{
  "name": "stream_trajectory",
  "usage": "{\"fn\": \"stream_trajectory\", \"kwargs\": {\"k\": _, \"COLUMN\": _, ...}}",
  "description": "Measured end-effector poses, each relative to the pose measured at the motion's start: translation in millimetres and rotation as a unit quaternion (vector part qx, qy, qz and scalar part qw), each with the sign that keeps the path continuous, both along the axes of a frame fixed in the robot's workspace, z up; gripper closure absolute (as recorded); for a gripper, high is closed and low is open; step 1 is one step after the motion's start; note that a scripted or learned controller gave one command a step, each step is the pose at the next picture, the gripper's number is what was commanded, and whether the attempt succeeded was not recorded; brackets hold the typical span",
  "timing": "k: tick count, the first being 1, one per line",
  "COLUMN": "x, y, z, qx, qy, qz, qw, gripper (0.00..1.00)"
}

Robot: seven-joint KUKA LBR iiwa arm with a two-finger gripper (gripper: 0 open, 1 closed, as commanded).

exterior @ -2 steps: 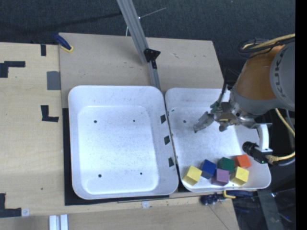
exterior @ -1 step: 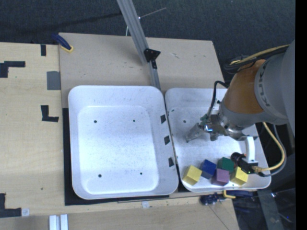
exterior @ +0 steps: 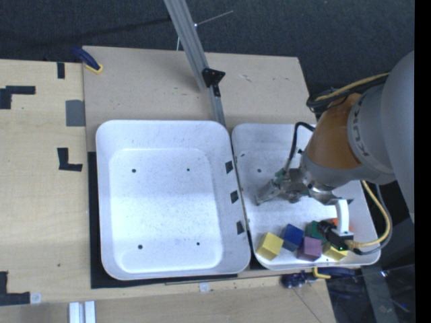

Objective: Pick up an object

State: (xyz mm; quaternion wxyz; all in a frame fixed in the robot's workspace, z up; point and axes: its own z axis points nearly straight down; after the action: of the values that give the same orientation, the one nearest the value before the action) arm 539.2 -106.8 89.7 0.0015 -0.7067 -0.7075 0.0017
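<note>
1. Fingers [exterior: 269, 190] on your gripper [exterior: 264, 194] appear spread apart with bare bin floor between them; nothing is held. The tips are small and dim, so you should treat the exact opening as uncertain.
2. Your arm [exterior: 350, 147] enters from 3 o'clock and leans over the right bin [exterior: 252, 140], its wrist hanging above the bin's centre. That posture suits a downward reach rather than a carry.
3. Candidate objects sit clustered at the right bin's 6 o'clock wall: a yellow block [exterior: 270, 245], a blue block [exterior: 293, 236], a purple block [exterior: 311, 247] and a green block [exterior: 314, 230]. They crowd together, some touching, likely because the bin's wall stops them.
4. Your gripper lies toward 12 o'clock of that cluster, apart from every block, so no contact exists yet.
5. Judgement: the pick has not begun. The yellow block, being outermost at 9 o'clock of the group, looks the easiest to take.
6. Risk: closing among tight neighbours may push blocks aside rather than seize one.
7. Your left bin [exterior: 108, 140] on the tabletop [exterior: 40, 200] bears no part in this step.
</note>
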Motion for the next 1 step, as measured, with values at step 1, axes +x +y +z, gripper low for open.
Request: {"fn": "stream_trajectory", "kwargs": {"k": 1, "x": 0.2, "y": 0.5, "z": 11.3, "qx": 0.0006, "qy": 0.000, "qz": 0.000, "qw": 1.0000, "gripper": 1.00}}
